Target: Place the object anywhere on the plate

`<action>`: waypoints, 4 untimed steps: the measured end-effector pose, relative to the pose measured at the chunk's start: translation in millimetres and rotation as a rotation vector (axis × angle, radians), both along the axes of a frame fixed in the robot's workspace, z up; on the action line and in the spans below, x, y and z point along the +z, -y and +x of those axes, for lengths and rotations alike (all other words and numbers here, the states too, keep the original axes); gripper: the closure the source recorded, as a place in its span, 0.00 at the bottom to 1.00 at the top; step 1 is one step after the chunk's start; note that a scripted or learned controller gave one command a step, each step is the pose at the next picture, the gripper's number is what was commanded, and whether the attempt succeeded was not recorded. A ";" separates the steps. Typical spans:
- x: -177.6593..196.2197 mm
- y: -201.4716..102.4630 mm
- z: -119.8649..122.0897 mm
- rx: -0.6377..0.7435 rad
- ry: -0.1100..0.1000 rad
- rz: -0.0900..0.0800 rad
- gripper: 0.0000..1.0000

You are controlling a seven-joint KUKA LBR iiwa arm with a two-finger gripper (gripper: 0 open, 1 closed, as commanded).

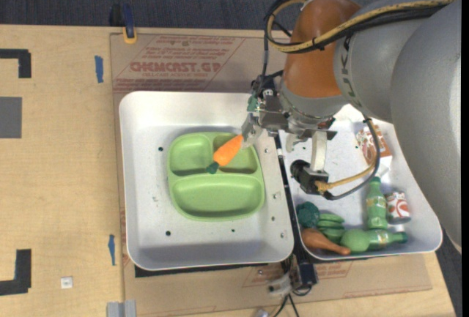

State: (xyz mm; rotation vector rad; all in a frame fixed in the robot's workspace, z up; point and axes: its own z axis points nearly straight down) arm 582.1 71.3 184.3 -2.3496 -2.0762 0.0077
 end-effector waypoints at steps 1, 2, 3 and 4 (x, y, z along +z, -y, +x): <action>10.7 -0.9 1.2 0.001 0.003 0.001 1.00; 84.3 -79.2 -16.8 0.215 0.015 0.001 1.00; 56.1 -101.4 -25.8 0.337 0.000 0.000 1.00; 15.7 -107.9 -53.6 0.319 0.000 0.000 1.00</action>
